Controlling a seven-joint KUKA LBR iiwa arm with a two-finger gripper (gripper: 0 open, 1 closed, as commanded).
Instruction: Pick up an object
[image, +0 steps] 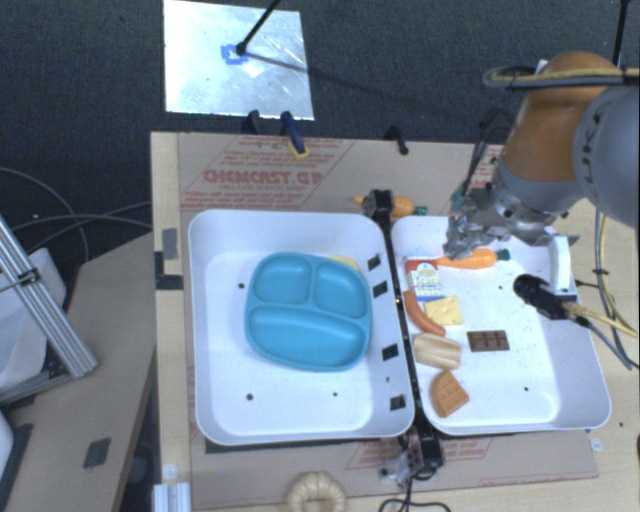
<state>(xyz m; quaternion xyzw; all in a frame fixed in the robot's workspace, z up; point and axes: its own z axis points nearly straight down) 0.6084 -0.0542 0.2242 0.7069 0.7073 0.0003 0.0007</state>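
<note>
While over carrot (468, 262), end effector (462, 240) down.

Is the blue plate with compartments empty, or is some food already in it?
Empty. The blue plate in the left bin shows bare compartments.

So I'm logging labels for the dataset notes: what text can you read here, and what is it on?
"CHEMCAST GP": red print, on the brown board under the bins.
Smaller red print around it: too blurred to read.
Small carton in the right bin: label print too small to read.
</note>
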